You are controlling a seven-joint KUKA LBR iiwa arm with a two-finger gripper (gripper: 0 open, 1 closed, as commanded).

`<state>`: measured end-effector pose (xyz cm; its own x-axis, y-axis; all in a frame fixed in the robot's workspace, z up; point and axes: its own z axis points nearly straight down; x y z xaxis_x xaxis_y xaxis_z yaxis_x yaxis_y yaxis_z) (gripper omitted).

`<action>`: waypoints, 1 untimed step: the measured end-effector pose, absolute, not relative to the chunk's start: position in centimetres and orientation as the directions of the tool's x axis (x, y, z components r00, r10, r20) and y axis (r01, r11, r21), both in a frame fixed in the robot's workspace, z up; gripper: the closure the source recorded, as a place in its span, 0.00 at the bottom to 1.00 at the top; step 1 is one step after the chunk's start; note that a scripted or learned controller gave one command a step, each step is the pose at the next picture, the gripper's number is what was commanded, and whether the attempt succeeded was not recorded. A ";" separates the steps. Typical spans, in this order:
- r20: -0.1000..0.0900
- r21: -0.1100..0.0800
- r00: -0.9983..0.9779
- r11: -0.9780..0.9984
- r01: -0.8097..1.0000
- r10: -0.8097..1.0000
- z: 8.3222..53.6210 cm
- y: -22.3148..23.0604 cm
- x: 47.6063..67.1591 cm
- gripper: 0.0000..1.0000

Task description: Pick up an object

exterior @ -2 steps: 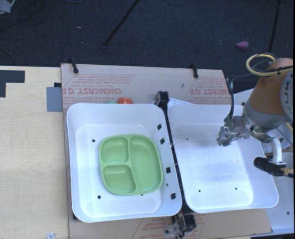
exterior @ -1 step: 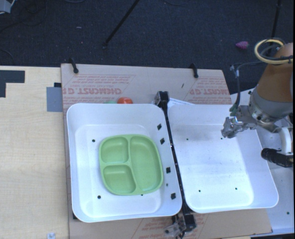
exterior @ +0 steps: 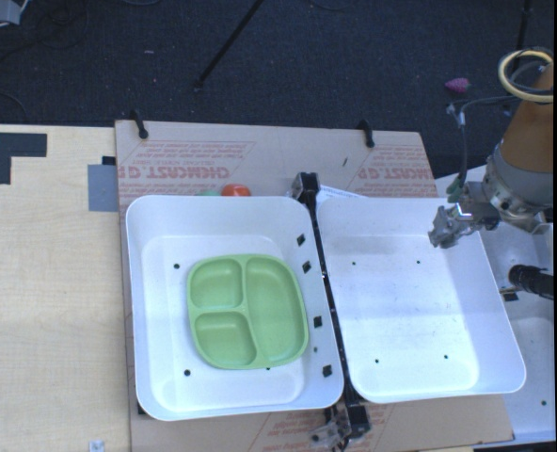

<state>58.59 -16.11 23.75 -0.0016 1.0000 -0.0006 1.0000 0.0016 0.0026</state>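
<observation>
A light green divided plate point(exterior: 247, 311) with three compartments lies flat in the left white bin point(exterior: 156, 243). My gripper point(exterior: 448, 226) hangs at the upper right edge of the right white bin point(exterior: 420, 347), well away from the plate. It is small and grey in this view, with nothing visible held in it.
A small orange-red object point(exterior: 235, 191) and a bit of green point(exterior: 208, 193) peek out behind the left bin's far wall, on the cardboard sheet point(exterior: 260, 163). A black clip bar point(exterior: 321, 299) runs between the two bins. The grey arm point(exterior: 528, 158) stands at the right.
</observation>
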 end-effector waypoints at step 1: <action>0.003 -0.003 -0.004 0.004 1.000 1.000 22.6 -10.8 59.4 1.00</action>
